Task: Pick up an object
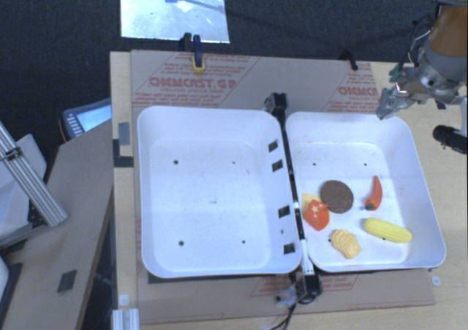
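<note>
With the gripper (387, 104) above the right bin's (420, 167) far corner, finger state impossible to tell, a descent could strike that rim, missing the brown disc (337, 195).

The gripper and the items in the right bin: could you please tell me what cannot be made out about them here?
- Gripper, camera view: small and blurred above the right bin's far corner; finger state unreadable.
- Arm, camera view: cut off by the right edge.
- Orange-red piece: partly tucked beside the brown disc; identity unclear.
- Small yellow item: too small to identify.
</note>
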